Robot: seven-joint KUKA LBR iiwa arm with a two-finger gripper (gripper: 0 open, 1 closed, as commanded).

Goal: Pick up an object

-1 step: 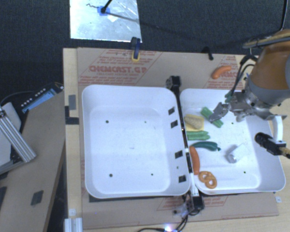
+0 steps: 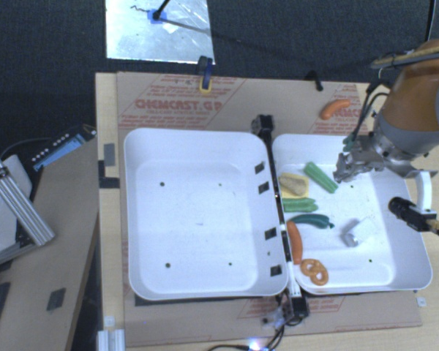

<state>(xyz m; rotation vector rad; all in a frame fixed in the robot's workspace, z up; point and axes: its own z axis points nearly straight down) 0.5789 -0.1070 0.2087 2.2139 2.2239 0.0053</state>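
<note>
Now hand (image 2: pixel 345 168) low over right bin (image 2: pixel 406 269), near its top edge; cannot tell if holding anything. Light green piece (image 2: pixel 320 177) just left of hand. Further left: yellow chip (image 2: pixel 293 185), dark green bean (image 2: pixel 309 220), orange sausage (image 2: pixel 295 240), pretzel (image 2: pixel 314 271), small grey block (image 2: pixel 350 233) (all in right bin). Second orange sausage (image 2: pixel 335 108) on tabletop (image 2: pixel 183 97) behind bin. Left bin (image 2: pixel 197 218) beside it.

I noted dark carpet-like floor (image 2: pixel 314 20) behind the bench. A shiny foil-like sheet (image 2: pixel 158 20) lay on it at top, glinting under overhead light. A cardboard sheet (image 2: pixel 175 97) with red print covered the pale wooden benchtop (image 2: pixel 58 262). Aluminium framing (image 2: pixel 11 203) stood at far left.
</note>
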